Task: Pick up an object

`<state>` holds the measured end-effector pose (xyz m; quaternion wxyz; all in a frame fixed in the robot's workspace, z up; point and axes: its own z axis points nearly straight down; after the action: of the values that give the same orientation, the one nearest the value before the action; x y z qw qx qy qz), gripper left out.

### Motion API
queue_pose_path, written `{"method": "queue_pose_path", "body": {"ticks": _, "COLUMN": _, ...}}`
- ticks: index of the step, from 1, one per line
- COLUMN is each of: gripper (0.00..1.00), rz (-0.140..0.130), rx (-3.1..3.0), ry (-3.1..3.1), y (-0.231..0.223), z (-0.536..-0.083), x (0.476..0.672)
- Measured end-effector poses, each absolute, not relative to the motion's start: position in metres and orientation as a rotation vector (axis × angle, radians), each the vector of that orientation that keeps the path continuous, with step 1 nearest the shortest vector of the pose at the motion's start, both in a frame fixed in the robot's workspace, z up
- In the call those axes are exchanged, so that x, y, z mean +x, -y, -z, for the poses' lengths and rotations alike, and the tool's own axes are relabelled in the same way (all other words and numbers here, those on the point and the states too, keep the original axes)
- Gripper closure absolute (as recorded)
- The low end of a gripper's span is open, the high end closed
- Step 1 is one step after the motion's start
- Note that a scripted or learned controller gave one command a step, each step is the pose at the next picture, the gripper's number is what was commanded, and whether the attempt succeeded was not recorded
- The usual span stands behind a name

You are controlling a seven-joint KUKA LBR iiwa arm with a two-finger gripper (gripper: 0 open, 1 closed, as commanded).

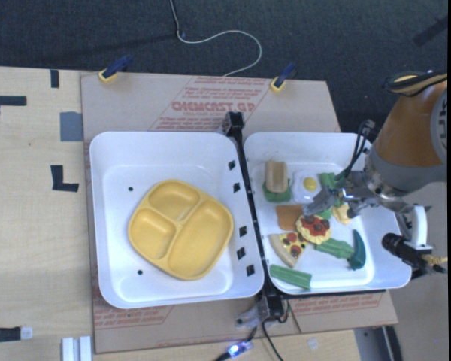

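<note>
Bench: a wooden top [30,224] with a brown cardboard sheet [203,104] under both bins
Clips: one yellow and blue clip [114,68] sits at the sheet's far left corner and one more [283,74] at the far right corner
Cable: a thin white cable [218,36] curls over the dark floor behind the sheet
Left bin: the left white bin [109,156] holds a yellow plate [180,229] with three parts, lying flat in the middle
Right bin: the right white bin [286,141] touches the left one and holds a bunch of toy food
Toy food, left side: a tan bread piece on a green base [276,180], a brown flat piece [288,216], a pizza slice [289,247] and a long green bean [291,277] near the front wall
Toy food, middle: a fried egg [308,186] and a red and yellow toy [314,228]
Toy food, right side: a dark green veggie [347,250]
Gripper: the gripper [328,201] is low in the right bin, right above the red and yellow toy and next to the egg; I cannot tell if it is spread or pressed together, and I cannot see a toy in it
Arm: the grey and orange arm [413,138] comes in from the right
</note>
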<state>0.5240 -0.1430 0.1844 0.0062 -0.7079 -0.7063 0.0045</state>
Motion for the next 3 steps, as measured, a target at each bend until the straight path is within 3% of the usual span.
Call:
{"method": "queue_pose_path", "body": {"ticks": 1, "gripper": 0.00, "rz": -0.002, "rx": -2.219, "ry": 2.221, "y": 0.143, "z": -0.191, "x": 0.527}}
{"method": "queue_pose_path", "body": {"ticks": 3, "gripper": 0.00, "rz": 0.001, "rx": -2.222, "ry": 2.221, "y": 0.150, "z": -0.084, "x": 0.522}}
